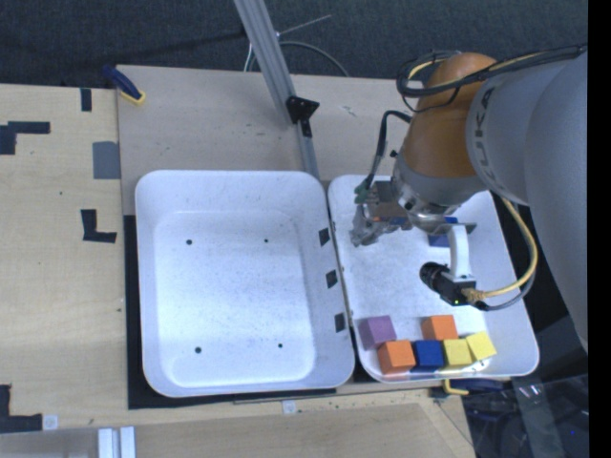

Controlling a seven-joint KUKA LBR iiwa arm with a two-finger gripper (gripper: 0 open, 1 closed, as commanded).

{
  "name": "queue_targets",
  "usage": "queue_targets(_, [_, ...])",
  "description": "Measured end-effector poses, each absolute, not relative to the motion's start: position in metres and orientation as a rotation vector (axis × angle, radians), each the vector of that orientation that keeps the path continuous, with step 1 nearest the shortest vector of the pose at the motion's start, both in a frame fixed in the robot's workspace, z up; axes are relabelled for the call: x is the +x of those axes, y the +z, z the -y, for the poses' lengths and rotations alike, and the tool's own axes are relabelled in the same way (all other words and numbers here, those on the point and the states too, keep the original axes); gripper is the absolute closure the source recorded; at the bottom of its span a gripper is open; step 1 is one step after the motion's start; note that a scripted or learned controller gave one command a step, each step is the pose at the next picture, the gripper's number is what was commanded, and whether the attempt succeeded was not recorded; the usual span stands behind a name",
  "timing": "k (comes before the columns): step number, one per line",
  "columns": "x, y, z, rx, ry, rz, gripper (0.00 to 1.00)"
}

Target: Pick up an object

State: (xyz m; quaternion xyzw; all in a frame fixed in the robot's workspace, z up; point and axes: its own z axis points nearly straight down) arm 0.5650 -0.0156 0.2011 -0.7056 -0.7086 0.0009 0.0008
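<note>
The camera view looks down at a slant on a wooden bench (220, 132) holding two shallow white bins side by side. The left bin (153, 256) is the larger. The right bin (516, 342) holds a cluster of small blocks along its near edge: a purple block (378, 329), an orange block (396, 355) just in front of it, a blue block (429, 353), a second orange block (439, 327) behind that, and two yellow blocks (459, 352) (480, 344) at the right end, all close together or touching. The grey arm (535, 113), with its orange band (444, 122), reaches in from the right, and its gripper (367, 232) hangs over the far left part of the right bin, well apart from the blocks. Whether the claw is apart or together cannot be told. A slanted metal pole (272, 55) crosses the bench behind the bins.
</note>
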Motion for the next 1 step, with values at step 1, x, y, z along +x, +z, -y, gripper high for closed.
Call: queue_targets(1, [0.6625, 0.1911, -0.0318, -2.216, -0.002, 2.228, 1.00])
